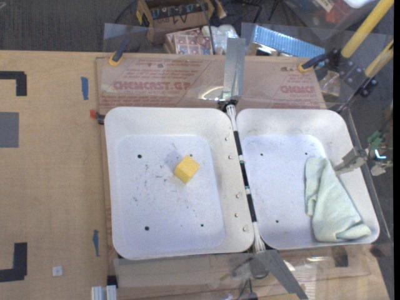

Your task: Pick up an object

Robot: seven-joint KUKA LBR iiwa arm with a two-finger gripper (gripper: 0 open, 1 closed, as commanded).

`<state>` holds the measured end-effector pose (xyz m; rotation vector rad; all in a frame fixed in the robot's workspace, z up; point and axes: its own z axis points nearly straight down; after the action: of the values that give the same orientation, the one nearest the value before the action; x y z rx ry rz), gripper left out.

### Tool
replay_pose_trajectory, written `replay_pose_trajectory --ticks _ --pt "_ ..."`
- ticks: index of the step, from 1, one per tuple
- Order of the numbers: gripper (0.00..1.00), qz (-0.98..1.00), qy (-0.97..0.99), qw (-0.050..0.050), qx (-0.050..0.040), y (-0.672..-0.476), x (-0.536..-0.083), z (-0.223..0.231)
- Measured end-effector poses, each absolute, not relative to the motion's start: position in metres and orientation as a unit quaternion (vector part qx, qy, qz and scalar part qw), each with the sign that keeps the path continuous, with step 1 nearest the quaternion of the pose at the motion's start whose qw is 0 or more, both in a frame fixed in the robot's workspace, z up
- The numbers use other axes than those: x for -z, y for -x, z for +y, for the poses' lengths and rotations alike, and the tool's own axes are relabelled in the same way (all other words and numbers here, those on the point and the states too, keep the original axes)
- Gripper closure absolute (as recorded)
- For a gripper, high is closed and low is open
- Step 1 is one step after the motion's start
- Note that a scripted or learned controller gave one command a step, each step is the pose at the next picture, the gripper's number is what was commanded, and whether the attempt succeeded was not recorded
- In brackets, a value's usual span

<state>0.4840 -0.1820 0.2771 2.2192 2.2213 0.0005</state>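
A small yellow block [186, 169] lies tilted near the middle of the left bin [125, 127], a little above centre, touching nothing else. A pale green cloth [331, 202] lies crumpled against the right wall of the right bin [275, 120]. The two bins sit side by side on the table [50, 167]. Just beyond the right bin's right rim is the gripper [356, 161]; whether it is open or closed I cannot tell

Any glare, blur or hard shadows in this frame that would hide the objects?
Camera view: even, soft lighting; the yellow block casts a faint shadow and reads sharp; mild glare on the clear sheet behind the bins; the pale cloth has low contrast against the right bin; the gripper looks slightly blurred.
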Motion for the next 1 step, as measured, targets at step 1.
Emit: replay_pose_trajectory --ticks 1 --pt "0.0 0.873 -0.488 0.0 -0.0002 -0.4798 -0.2447 -0.1244"
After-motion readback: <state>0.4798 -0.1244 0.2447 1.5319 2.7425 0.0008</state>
